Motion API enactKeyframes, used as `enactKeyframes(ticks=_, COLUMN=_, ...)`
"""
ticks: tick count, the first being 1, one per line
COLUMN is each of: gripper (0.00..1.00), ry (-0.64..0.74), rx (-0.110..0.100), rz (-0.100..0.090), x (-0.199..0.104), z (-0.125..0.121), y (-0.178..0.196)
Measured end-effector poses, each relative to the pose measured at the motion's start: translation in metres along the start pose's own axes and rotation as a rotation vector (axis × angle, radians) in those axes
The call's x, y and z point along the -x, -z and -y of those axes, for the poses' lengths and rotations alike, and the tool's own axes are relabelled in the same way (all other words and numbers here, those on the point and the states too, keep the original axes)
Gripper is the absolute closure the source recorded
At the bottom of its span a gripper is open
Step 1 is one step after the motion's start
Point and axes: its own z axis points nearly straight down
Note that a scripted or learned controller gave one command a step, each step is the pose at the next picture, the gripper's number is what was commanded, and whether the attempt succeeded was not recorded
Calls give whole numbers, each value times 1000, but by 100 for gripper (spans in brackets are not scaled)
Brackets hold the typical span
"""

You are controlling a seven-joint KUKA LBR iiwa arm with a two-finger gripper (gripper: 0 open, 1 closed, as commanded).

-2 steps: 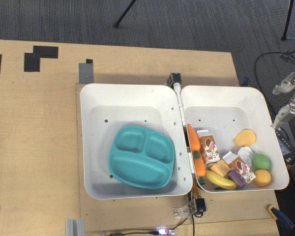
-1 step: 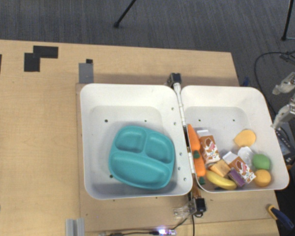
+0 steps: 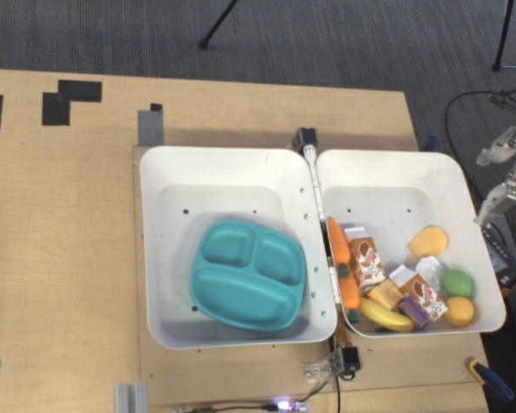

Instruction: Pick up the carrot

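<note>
Bananas (image 3: pixel 387 316) lie at the right bin's (image 3: pixel 464 188) front edge; the carrot (image 3: pixel 342 261) rests against its left wall. At right, the gripper (image 3: pixel 507 175) hangs outside, whether open I cannot tell.

The hand (image 3: pixel 509 172) is a pale, silvery-grey metal assembly made of thin, angular pieces, with light-coloured struts and small bracket-like plates joined at corners. Its upper part is a flat, pale block with short prongs; a slimmer, whitish strut runs below it. The surfaces look matte to lightly glossy. Finer details such as screws or markings are too small to make out.
</note>
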Motion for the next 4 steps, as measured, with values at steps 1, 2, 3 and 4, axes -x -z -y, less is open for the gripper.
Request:
enactKeyframes(ticks=1, gripper=0, ry=0, rx=0, rz=0, x=0, z=0, y=0)
enactKeyframes(ticks=2, gripper=0, ry=0, rx=0, rz=0, x=0, z=0, y=0)
enactKeyframes(ticks=3, gripper=0, ry=0, rx=0, rz=0, x=0, z=0, y=0)
enactKeyframes(ticks=4, gripper=0, ry=0, rx=0, rz=0, x=0, z=0, y=0)
